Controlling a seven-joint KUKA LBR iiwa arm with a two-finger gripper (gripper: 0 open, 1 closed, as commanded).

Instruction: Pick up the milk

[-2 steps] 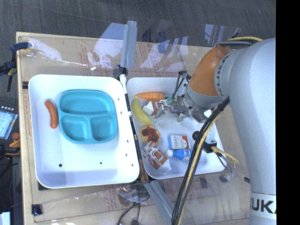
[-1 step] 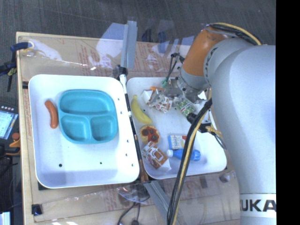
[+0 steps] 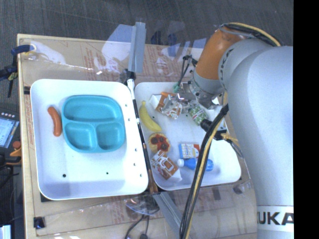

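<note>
The pincer (image 3: pixel 183 94), its state impossible to tell, hovered near the banana (image 3: pixel 148 117), while the milk (image 3: pixel 189 150) lay beyond that banana amid crowding packets, so a descent risked seizing a neighbour

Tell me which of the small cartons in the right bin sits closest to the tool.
The orange-and-white carton at the bin's far end, just left of the tool; the other similar carton lies at the near edge.
</note>
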